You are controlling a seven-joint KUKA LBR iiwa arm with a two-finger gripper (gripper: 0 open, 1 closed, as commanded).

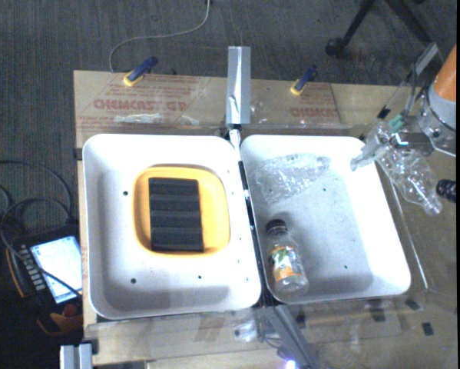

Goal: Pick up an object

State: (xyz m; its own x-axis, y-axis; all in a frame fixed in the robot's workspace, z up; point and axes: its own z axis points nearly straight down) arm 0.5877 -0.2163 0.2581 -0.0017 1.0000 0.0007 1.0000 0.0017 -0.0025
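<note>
The hand sits at the upper right, over the right rim of the right bin, and a clear crumpled plastic bottle hangs at it, reaching down and right past the bin's edge. The bottle seems caught at the hand, though the glare on the clear plastic makes it hard to tell whether the fingers are clamped on it or not. A second bottle (dark cap, orange label) lies on its side in the right bin's lower left corner, well apart from the hand. A crinkled clear plastic piece lies near that bin's top. In the left bin rests a yellow tray holding a black ridged block
</note>
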